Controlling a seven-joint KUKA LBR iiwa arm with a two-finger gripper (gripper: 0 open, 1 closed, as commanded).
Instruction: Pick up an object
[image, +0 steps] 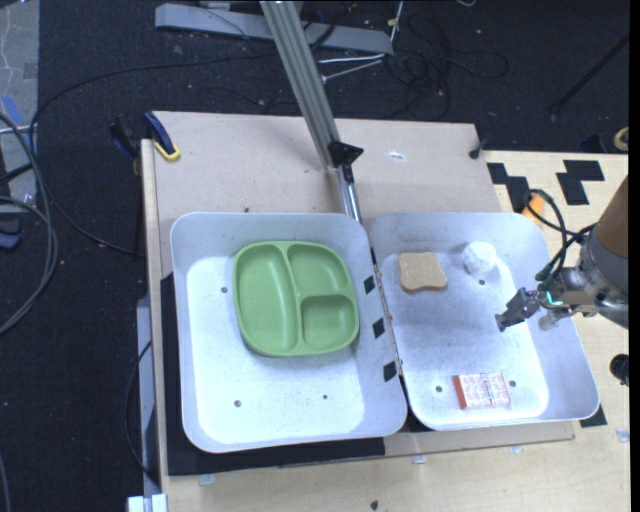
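Observation:
In the right bin (440, 340) lie a tan slice of toy bread (422, 271) near the back left, a small white cup-like piece (479, 259) at the back, and a red-and-white packet (483, 390) near the front. My gripper (528, 309) hangs over the bin's right side, pointing left, with its dark fingers spread a little and nothing between them. It is well to the right of the bread and above and right of the packet.
The left bin (200, 400) holds a green divided plate (296, 298). A grey metal pole (310, 85) slants down to the gap between the bins. The wooden bench (260, 165) runs behind both bins.

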